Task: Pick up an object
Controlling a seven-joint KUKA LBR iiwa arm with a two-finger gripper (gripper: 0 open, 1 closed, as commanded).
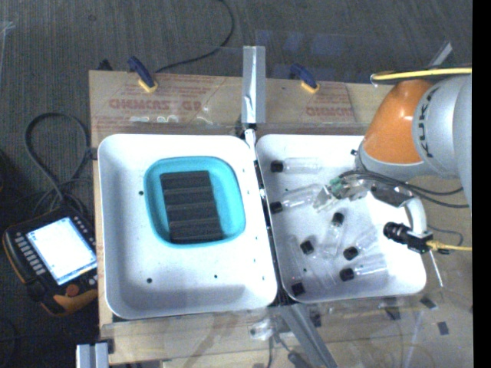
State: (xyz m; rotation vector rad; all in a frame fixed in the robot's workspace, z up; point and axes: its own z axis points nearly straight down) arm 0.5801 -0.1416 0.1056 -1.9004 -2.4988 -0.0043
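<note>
I find no pick made yet: nothing is lifted, and every clear vial lies on the floor of the right bin [265,148]. The gripper [337,188] hangs low over that bin's upper middle, under the grey arm [430,129] with its orange band. I cannot tell how it is set, since the wrist hides most of it and clear plastic blurs the rest.

The likeliest target is the black-capped vial [299,198] just left of the gripper. It lies flat, with its long axis running slightly up toward the right. I think its cap end points left, toward the divider wall, though glare makes that uncertain. Other vials lie scattered below it in the same bin, at mixed angles.

Closing on a vial and lifting it are both left to do. Left of the right bin, the left bin [115,228] holds a teal tray [157,179] with a dark ribbed insert, untouched.
</note>
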